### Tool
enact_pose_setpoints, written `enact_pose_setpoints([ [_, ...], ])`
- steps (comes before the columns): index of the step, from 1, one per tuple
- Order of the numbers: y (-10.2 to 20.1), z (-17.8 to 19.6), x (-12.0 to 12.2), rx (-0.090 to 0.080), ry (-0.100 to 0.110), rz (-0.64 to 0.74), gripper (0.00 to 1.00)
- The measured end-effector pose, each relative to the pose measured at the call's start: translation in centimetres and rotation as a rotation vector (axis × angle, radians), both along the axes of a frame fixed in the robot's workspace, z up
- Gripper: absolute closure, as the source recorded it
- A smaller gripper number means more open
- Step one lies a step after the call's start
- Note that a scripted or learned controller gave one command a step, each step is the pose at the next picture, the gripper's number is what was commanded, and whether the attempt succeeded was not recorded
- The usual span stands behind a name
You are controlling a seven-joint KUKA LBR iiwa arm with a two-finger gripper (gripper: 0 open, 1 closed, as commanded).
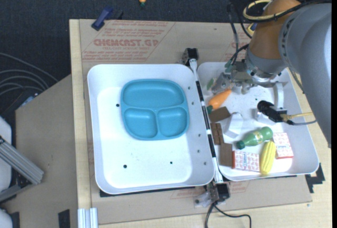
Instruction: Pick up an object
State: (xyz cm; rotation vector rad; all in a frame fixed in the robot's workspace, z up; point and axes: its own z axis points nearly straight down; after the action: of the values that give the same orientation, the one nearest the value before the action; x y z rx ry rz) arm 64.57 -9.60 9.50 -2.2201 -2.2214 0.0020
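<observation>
The tool (229,81) hangs just behind the toy carrot (219,98), low over the right bin (245,100). We can't tell how far open it is, and we see nothing caught in it. The carrot is prob. the obj to go for, since it's the nearest. It lies at a slant, close against the bin wall shared w/ the left bin (105,132).

Our worries from here:
- The carrot is tapered and round, so a squeeze off its middle could squirt it out or roll it away.
- The wall is right beside the carrot. If the tool comes down on that side, it may hit the rim instead of clearing the carrot.
- A brown block (219,115) sits just in front of the carrot, w/ a white scrap (231,127) a bit further on. A descent that lands a little short of the carrot could pinch or shove these instead.
- The green bottle (254,137), corn cob (267,157) and red-and-white box (246,160) lie well in front of the carrot, so there's little risk there.
</observation>
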Motion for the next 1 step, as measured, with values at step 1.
enact_pose_setpoints([
  [1, 0.02, 1.03, 0.06, 0.000, -0.002, 0.000, 1.00],
])
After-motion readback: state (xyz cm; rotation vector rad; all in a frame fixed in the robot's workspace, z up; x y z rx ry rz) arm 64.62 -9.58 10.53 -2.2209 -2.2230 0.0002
